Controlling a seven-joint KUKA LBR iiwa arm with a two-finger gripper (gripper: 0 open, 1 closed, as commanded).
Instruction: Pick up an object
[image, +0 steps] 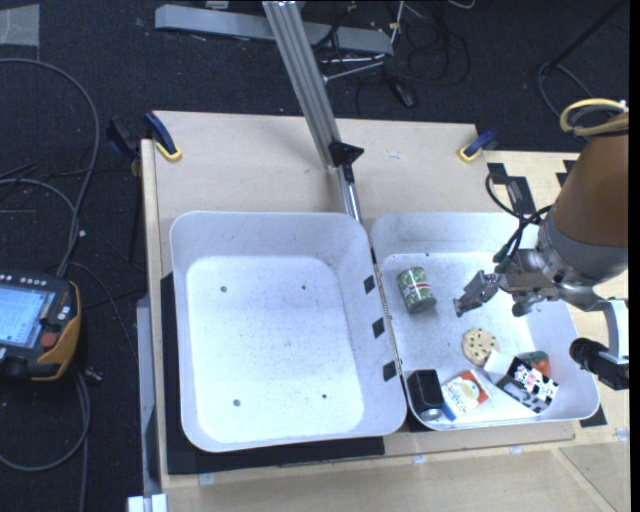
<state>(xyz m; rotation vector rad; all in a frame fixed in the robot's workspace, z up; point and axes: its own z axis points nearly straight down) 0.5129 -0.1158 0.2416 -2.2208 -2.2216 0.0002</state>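
Inspector: Where is the claw (474, 296) recorded?

Assessor: It is recorded above the right bin (392, 232), reaching in from the right. The fingers appear spread apart and nothing is seen between them.

Inspector: Which object is judged the likeliest target?

Assessor: None is specified by the task. The green can (417, 290) is noted just to the left of the claw, lying on its side with its long axis running roughly away from the camera. The cookie (479, 346) is noted below the claw, nearer the camera, flat on the bin floor. Both are judged about equally near.

Inspector: What else is noted around the claw?

Assessor: Further toward the front wall, below the claw, an orange-and-white packet (466, 391), a black block (426, 391) and a black-and-white toy (531, 381) are clustered closely. The can is seen standing clear of other items, so little obstruction is expected there. The left bin (180, 240) is well to the left.
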